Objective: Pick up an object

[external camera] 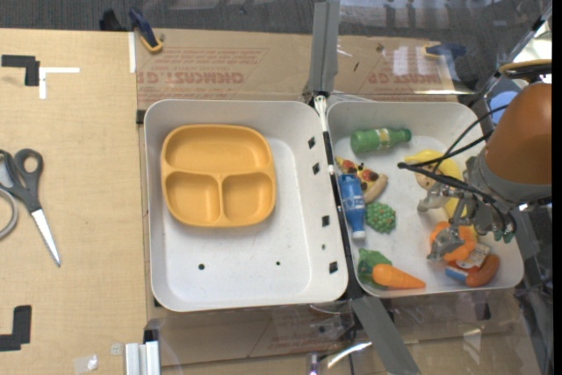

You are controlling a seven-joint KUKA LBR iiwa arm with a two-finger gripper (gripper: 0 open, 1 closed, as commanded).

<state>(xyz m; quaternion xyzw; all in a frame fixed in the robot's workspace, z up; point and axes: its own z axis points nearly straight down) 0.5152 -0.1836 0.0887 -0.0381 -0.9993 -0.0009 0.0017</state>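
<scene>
My surface [70,189] carries 2 white bins side by side, plus 1 pair of scissors [31,198] at far left. Cardboard [211,66] behind the bins has mirrored print, not legible to me. Left bin [237,277]: 1 yellow-orange divided plate [219,176], 3 compartments. Right bin [413,123]: toy food, 1 each of green bottle [379,139] with pale label near the back wall, blue bottle [352,202] along the left wall, carrot [397,277] at the front, yellow banana [435,162], small green knobbly piece [381,217]. My end effector [452,234] is low in the right bin's right-front corner, over a red-orange clutter [470,263]. Can't tell how my end effector stands, or whether anything is held.
</scene>
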